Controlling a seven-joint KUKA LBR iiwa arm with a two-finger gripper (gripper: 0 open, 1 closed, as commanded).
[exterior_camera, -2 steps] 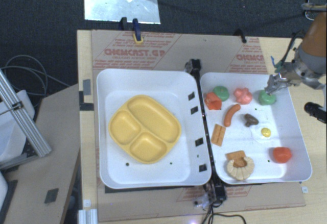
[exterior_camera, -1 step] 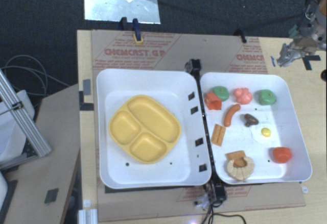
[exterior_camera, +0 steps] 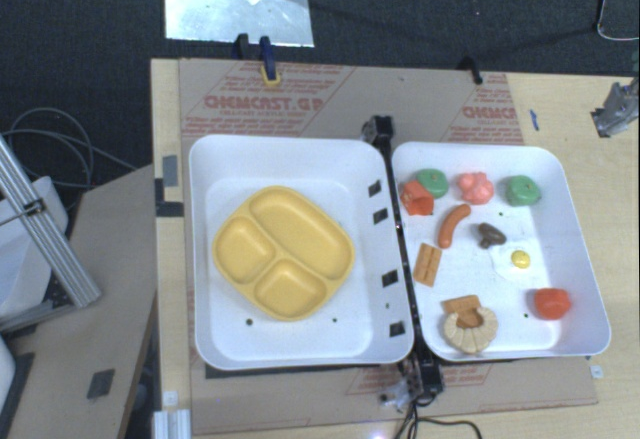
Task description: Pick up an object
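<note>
— Which toy is nearest to be picked up?

— The green round toy point(exterior_camera: 522, 190). It is seen at the far end of the right bin point(exterior_camera: 566, 239), close to the corner on the right.

— What is found beside it?

— A pink toy point(exterior_camera: 476, 187) is set just beside it, and another green toy point(exterior_camera: 431, 181) is placed past that one. A brown bit point(exterior_camera: 490, 235) and a toy egg point(exterior_camera: 518, 259) are laid a little nearer the front.

— And the sausage point(exterior_camera: 453, 225)?

— It is laid on a slant, with one end pointed to the far right and the other to the near left. It would have to be pinched across its thin side.

— Where is the claw point(exterior_camera: 613, 114)?

— A grey part, which is taken to be the claw, is seen at the right side of the view, outside the bin and past its far right corner. Nothing is seen held in it. Whether it is open or closed cannot be told.

— So which way must it be moved?

— It would have to be brought left and toward the front, then down. The green round toy is reached first that way. The red toy point(exterior_camera: 551, 303) and the bread point(exterior_camera: 470, 325) are left well apart from it, at the front.

— Is anything kept in the left bin point(exterior_camera: 228, 179)?

— A yellow tray point(exterior_camera: 284, 252) is set there.
</note>
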